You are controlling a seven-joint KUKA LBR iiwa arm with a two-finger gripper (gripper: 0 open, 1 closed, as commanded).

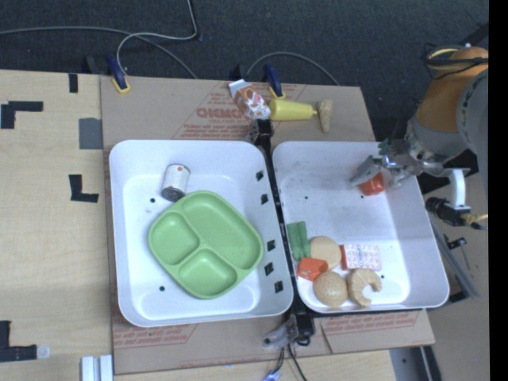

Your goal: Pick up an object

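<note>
My gripper (376, 175) hangs over the upper right part of the right bin (413, 236), reaching in from the right under the grey arm with its orange band (444, 101). A small red object (371, 186) sits between its fingers, just below the wrist, and the fingers are closed on it. At the near end of this bin lies a cluster: a green strip (297, 239), a red-orange piece (311, 268), two beige round items (324, 250) (330, 289), a curled beige pastry (366, 285) and a red-and-white packet (361, 255).
The left bin (127, 236) holds a green divided plate (205, 244) and a small can (174, 181) lying behind it. Beyond the bins, on the cardboard, lie a yellow toy (292, 110) and a colourful packet (248, 99). Cables run along the far edge.
</note>
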